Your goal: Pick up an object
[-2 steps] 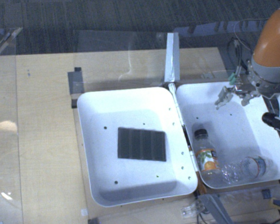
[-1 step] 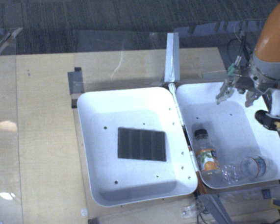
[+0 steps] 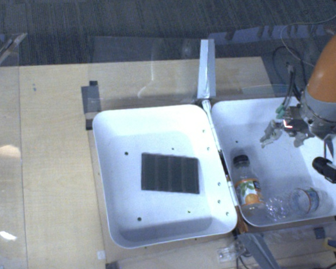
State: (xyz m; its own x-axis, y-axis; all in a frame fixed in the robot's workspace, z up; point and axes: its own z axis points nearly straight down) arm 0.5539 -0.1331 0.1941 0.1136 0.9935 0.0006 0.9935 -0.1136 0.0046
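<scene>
**Two bins, one arm over the right one**

While the grey arm (image 3: 330, 94) with its orange band reaches in from the right, its hand (image 3: 285, 126) hangs above the upper part of the right bin (image 3: 260, 113). Small metal parts and a reddish glint show at the wrist end, but from this angle I cannot tell whether the hand is open or closed, and nothing shows gripped in it.

Down in the right bin, along its left wall, lies a small plastic bottle (image 3: 247, 185) with a dark cap and an orange-and-green label, its cap pointing toward the far side. Just beside its base, toward the near edge, sits a crumpled piece of clear plastic (image 3: 274, 208). Next to that, further right, lies a clear cup (image 3: 305, 200) on its side with a bluish tint at its mouth. All three lie well below the hand, apart from it.

Over in the left bin (image 3: 109, 166), a dark grey ribbed rectangular pad (image 3: 170, 173) lies flat near the middle, slightly skewed against the bin's sides. A few small dark holes dot the white floor around it.

Both bins sit side by side on the pale wooden bench (image 3: 41, 172), touching along their shared edge, where a metal post (image 3: 205, 68) rises at the far end. Clear panels stand around the bench.
</scene>
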